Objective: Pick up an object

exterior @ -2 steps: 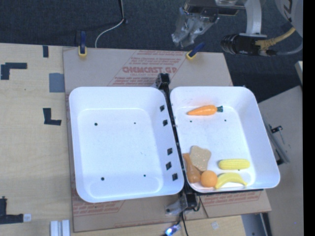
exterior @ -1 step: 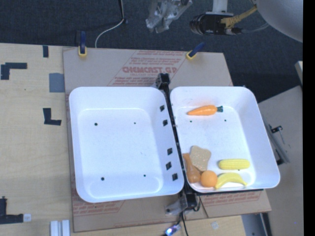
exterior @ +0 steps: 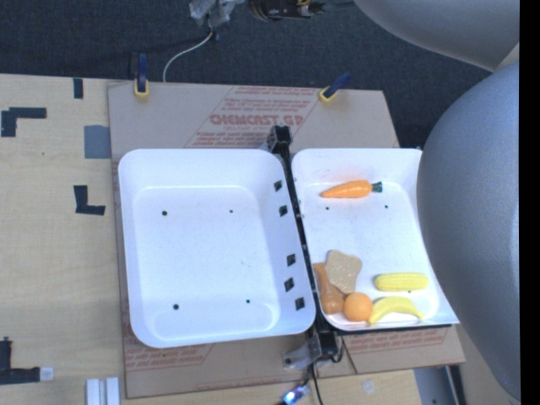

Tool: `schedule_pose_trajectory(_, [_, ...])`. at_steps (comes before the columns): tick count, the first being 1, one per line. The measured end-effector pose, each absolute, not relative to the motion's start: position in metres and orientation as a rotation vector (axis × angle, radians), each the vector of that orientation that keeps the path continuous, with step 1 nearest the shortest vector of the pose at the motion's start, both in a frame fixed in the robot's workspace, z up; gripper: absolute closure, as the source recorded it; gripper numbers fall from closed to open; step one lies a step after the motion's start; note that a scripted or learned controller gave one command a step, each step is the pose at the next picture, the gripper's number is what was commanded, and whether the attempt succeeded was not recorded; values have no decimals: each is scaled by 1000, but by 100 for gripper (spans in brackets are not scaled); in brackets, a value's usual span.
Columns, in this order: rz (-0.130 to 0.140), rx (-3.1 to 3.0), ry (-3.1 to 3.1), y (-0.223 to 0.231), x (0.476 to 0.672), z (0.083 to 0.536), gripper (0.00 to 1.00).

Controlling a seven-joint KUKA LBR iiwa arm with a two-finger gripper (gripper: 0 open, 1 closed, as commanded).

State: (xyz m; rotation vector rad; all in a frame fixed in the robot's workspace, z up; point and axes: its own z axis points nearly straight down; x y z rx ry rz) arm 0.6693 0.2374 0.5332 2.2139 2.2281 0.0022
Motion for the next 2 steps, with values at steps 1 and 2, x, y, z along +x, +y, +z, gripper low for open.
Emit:
schedule_pose_trajectory(1, [-4,2216,2225,234,668,544,100])
schedule_pose_trajectory(2, [-6,2213,2227,235,668,554,100])
